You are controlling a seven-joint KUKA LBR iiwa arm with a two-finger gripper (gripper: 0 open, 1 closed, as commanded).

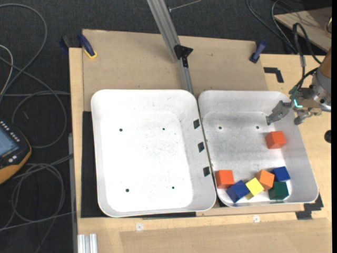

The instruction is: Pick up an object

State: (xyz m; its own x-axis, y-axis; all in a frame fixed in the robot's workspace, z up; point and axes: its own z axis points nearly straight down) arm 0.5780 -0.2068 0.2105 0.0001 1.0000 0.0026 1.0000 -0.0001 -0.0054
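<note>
- The end effector [288, 112] hangs over the far right part of the right bin [239, 103], its two fingers spread apart with nothing between them.
- A lone orange block [275, 139] lies just below and slightly left of the end effector, apart from the rest.
- Further below, a cluster crowds the near edge: orange cube [225, 177], blue block [237, 190], yellow cube [254, 186], green block [278, 192].
- The lone block looks small, rigid and light; pinching two opposite flat faces seems safest.
- The left bin [105, 141] sits well to the left on the table [131, 51].
</note>
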